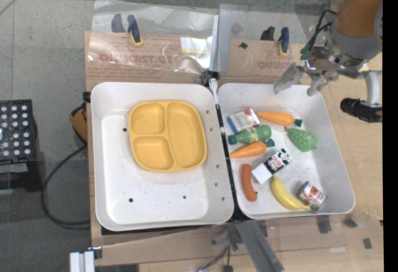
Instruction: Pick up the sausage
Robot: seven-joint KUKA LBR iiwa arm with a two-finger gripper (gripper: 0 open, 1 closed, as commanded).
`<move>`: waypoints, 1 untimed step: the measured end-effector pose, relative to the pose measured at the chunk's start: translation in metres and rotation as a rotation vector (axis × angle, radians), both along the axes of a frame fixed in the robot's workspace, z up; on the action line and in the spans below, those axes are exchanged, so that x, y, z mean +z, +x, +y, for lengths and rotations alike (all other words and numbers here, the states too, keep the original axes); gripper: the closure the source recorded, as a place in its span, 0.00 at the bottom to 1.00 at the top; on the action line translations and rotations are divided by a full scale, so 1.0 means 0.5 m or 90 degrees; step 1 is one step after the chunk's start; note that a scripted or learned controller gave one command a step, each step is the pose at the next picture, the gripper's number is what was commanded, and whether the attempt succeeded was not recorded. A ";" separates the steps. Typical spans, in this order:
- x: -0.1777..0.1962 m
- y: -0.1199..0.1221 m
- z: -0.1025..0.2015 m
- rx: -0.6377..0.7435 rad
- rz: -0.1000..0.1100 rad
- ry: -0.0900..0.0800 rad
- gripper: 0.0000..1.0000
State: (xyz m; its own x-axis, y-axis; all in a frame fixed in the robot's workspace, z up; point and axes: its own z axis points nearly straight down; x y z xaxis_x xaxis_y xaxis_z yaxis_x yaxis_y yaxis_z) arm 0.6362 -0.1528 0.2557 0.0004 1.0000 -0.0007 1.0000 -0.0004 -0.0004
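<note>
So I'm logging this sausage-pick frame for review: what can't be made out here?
- Small silver can in the right white bin: label too small to read in the camera view.
- Black-and-white carton beside the red-brown sausage: print too small.
- Grey arm with the orange band: cut off by the top and right edges.
- Two-finger gripper: blurred, nothing visible between its fingers.

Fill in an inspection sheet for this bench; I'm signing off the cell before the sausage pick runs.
Surface: two white bins side by side on the bench.
Job's things: sausage lying in the right bin, near its front.
Clutter: yellow tray in the left bin; two carrots, bottle, banana, can, cartons around the sausage.
Grippers: gripper open, over the right bin's back edge, holding nothing.
Cables: black cable left of the bins.
Surroundings: blue clamps on the cardboard behind.
</note>
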 end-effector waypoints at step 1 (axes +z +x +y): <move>-0.241 -0.094 0.101 0.072 0.003 0.001 0.00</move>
State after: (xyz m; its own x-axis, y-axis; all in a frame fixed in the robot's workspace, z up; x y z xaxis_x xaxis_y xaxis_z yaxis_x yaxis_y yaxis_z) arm 0.5892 -0.1024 0.1349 -0.1119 0.9937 0.0009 0.9937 0.1119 -0.0046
